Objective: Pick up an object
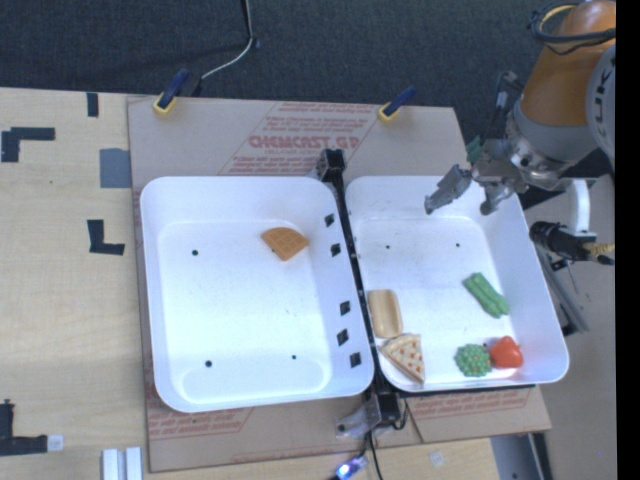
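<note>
Hovering with two dark metal fingers spread wide, gripper [468, 196] hanging over the far right corner of the smooth right bin [440, 258], gripping nothing. Lying nearer, well apart: ribbed green pod [485, 294], knobbly broccoli [472, 360], glossy red tomato [506, 352], tan bread roll [385, 313], triangular wedge [405, 357].

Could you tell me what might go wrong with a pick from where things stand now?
The gripper hangs open over the right bin's far end, apart from every item. The broccoli and tomato touch in the near corner, so the fingers might catch the wall or grab both. The bread roll and waffle wedge lie against the divider, leaving little finger room.
</note>
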`<action>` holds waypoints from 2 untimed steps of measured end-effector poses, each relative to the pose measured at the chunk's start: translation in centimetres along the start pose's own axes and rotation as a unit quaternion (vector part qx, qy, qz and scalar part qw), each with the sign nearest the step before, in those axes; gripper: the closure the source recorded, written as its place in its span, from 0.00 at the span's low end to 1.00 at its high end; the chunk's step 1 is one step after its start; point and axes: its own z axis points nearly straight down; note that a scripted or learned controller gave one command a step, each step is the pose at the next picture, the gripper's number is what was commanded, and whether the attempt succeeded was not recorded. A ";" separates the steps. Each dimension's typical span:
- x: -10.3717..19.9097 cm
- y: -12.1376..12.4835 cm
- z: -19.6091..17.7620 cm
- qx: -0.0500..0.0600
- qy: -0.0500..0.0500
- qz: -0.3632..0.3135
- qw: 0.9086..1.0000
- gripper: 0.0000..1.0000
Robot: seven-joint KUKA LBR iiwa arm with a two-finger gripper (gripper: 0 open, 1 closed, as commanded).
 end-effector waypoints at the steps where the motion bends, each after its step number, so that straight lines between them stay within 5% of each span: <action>1: 8.1 -3.5 6.1 0.005 0.002 -0.003 1.000 0.00; 2: 10.8 5.7 -2.6 -0.007 0.000 -0.003 1.000 0.00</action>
